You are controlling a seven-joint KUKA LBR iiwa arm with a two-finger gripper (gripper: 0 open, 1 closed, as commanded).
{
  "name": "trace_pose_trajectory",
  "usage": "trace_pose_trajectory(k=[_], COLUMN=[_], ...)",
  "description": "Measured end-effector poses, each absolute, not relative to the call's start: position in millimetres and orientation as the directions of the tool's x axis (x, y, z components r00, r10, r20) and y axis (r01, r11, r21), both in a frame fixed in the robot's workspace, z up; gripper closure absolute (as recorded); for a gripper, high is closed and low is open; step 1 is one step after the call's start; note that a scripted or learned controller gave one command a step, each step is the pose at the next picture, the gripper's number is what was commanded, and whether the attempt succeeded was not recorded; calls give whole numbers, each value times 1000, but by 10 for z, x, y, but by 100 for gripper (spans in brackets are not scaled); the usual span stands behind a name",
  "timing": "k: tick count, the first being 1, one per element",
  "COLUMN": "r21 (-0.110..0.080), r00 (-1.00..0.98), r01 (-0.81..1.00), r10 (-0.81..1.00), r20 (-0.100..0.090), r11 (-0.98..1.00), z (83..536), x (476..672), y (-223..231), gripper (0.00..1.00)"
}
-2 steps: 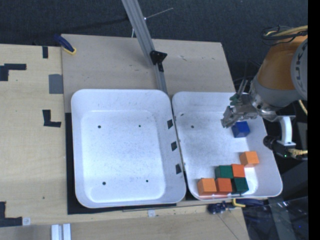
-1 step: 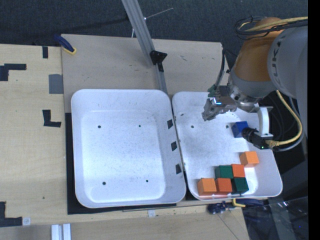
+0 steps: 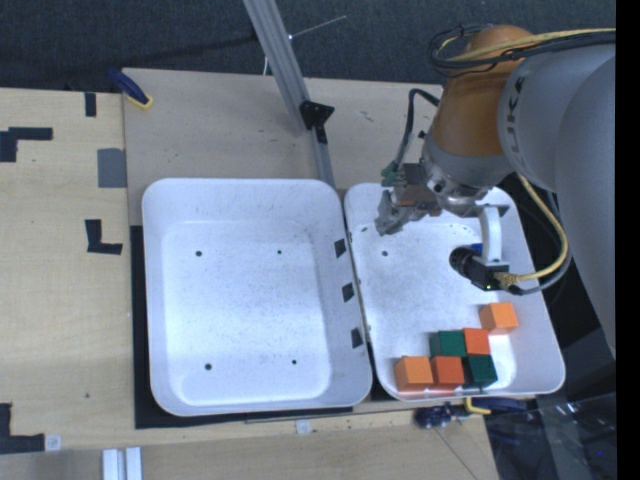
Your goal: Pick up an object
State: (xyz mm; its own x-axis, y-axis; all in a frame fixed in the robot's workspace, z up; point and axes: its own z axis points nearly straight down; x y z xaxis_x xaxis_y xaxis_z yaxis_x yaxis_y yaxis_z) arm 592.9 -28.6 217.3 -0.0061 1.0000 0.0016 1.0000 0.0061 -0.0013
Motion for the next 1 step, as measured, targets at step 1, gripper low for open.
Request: trace_pose_trajectory(k=[1], r21=[-2], r00=[-6], r01=[1000], r10=[1000], r20=[1], r11=[6], z=[2105], x=[6028], y=[212], gripper=[100])
